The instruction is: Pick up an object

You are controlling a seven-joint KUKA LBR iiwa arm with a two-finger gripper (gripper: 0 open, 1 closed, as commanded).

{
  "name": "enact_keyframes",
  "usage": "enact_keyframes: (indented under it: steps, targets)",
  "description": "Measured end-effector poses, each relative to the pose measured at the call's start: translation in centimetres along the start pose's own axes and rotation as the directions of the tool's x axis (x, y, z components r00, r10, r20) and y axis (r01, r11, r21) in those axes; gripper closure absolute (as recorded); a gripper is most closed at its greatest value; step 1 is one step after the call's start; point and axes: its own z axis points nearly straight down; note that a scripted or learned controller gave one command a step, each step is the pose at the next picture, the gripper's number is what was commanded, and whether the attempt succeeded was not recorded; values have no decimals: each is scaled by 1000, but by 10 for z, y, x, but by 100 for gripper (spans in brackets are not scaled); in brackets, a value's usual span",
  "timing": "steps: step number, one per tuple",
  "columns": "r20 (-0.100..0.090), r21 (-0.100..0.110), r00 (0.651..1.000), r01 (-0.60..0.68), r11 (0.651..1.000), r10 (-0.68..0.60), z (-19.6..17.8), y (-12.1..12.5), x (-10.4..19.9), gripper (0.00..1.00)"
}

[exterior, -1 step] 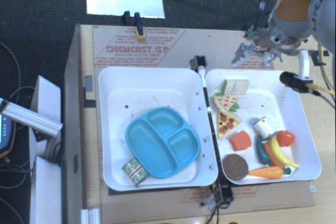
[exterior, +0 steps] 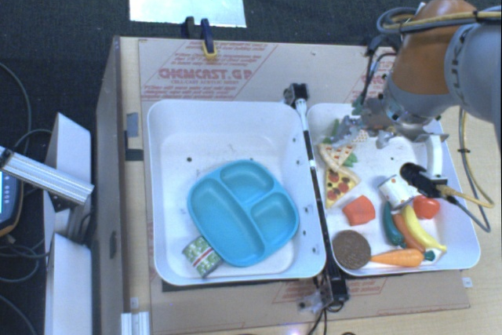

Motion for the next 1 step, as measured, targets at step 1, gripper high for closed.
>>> enact_keyframes:
  steps: [1]
  targets:
    - [1, -1, 1000, 0, 1000, 0, 49, 25, -16, 0]
